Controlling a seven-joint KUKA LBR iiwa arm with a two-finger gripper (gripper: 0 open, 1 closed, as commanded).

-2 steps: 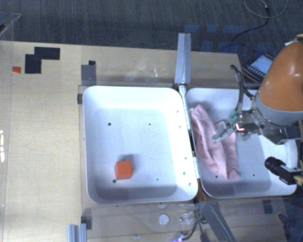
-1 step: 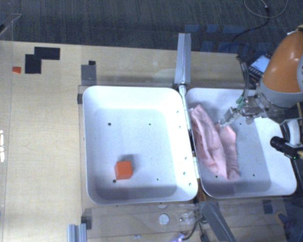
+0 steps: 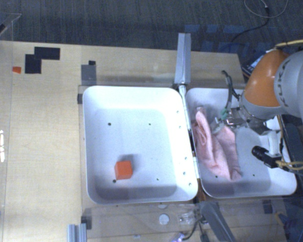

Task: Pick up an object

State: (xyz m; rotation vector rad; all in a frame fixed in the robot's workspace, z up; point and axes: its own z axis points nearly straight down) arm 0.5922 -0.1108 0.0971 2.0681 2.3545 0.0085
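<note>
A pink cloth (image 3: 214, 144) lies crumpled lengthwise in the right bin (image 3: 252, 185). An orange block (image 3: 123, 170) rests on the floor of the left bin (image 3: 136, 110), toward its near left. My gripper (image 3: 227, 119) hangs over the right bin at the upper right edge of the cloth, touching or just above it. The arm's wrist and orange band cover most of it, so how the gripper stands is hidden.
A metal divider post (image 3: 183, 59) stands between the two bins at the back. Black cables and a connector (image 3: 265, 155) hang from the arm over the right bin's right side. Black and orange markers (image 3: 38, 58) sit on the bench at the far left.
</note>
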